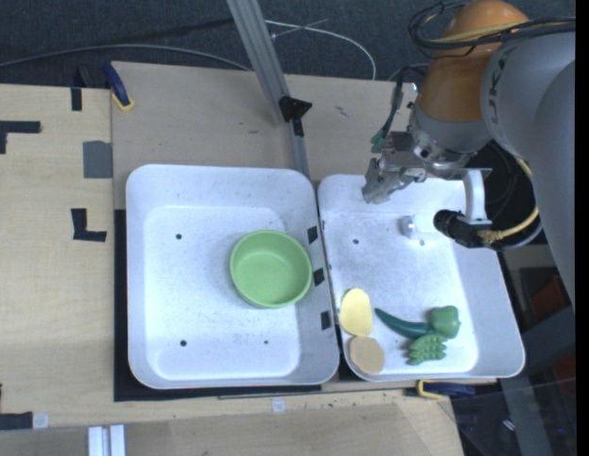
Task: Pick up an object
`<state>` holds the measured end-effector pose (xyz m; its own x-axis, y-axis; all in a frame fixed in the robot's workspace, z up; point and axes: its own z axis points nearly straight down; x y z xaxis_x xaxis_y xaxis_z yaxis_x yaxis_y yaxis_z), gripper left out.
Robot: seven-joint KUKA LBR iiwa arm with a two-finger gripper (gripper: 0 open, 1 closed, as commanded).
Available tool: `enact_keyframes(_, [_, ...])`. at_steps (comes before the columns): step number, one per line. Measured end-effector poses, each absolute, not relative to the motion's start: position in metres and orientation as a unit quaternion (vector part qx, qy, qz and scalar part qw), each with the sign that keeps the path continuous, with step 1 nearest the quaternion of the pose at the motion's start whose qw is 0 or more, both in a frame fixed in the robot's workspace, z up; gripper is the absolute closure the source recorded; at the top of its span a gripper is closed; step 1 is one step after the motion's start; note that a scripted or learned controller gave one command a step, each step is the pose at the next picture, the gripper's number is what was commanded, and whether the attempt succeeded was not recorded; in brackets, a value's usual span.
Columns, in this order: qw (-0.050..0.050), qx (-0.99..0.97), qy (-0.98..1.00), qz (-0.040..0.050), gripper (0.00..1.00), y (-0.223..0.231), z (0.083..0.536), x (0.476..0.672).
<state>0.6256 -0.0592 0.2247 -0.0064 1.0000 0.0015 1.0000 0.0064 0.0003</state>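
Over right bin's (484,293) far edge: end effector (380,190), seemingly clear.

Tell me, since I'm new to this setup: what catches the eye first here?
The green bowl sits alone in the left bin. In the right bin, small toy foods cluster at the near edge: a yellow piece, a tan piece and green vegetables. The hand hovers over that bin's far corner.

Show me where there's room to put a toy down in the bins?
In the left bin, all around the green bowl. In the right bin, the middle, below the pincer. Its near end is crowded: yellow piece, tan piece, green vegetables.
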Motion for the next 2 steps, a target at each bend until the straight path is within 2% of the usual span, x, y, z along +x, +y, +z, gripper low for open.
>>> enact_keyframes(1, [0.002, -0.705, -0.709, 0.0007, 1.00, -0.002, 0.215, 0.615])
enact_keyframes(2, [0.002, -0.704, -0.710, -0.0001, 1.00, 0.057, 0.226, 0.599])
